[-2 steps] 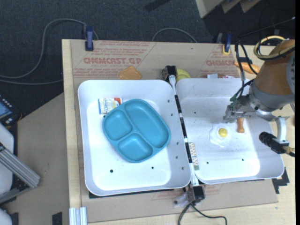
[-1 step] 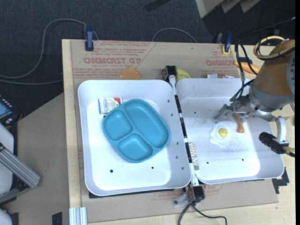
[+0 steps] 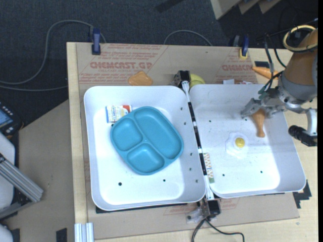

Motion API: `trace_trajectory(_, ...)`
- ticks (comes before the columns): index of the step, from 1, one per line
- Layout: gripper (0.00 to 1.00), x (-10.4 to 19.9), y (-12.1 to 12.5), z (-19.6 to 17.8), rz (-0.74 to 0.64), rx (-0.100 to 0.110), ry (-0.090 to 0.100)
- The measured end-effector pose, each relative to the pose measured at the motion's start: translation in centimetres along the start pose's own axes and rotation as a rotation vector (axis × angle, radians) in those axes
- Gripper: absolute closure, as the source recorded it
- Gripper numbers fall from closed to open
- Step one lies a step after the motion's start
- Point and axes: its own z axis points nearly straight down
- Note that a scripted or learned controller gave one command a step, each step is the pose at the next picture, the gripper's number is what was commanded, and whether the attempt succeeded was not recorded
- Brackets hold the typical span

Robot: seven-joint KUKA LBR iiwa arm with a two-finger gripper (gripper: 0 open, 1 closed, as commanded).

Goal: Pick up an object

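My gripper (image 3: pixel 261 110) hangs low over the far right part of the right bin (image 3: pixel 282 183), and its fingers stand open, splayed to either side. Just in front of it lies a tan, drumstick-shaped toy (image 3: pixel 259 122) on the bin floor, its top end at the gripper and nothing visibly clamped on it. A toy fried egg (image 3: pixel 237 144) rests a little nearer the bin's middle. In the left bin (image 3: pixel 101 185) sit a blue divided plate (image 3: pixel 146 139) and a small white packet (image 3: pixel 117 112) at the plate's far left corner.
Behind the bins on the bench lie an orange piece (image 3: pixel 140 78), a yellow-green object (image 3: pixel 196 80) and an orange carrot-like item (image 3: pixel 262 72). Blue clamps (image 3: pixel 95 37) (image 3: pixel 244 45) stand at the board's back edge. The arm fills the right rim.
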Motion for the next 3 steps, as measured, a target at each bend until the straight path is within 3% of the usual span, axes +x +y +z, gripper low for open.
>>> trace_trajectory(1,1.00,0.2,-0.1,-1.1,-0.001,0.000,0.001)
trace_trajectory(2,1.00,-0.7,3.3,-1.6,-0.003,0.000,0.001)
trace_trajectory(3,0.00,-0.6,3.1,-1.6,-0.002,0.004,0.004)
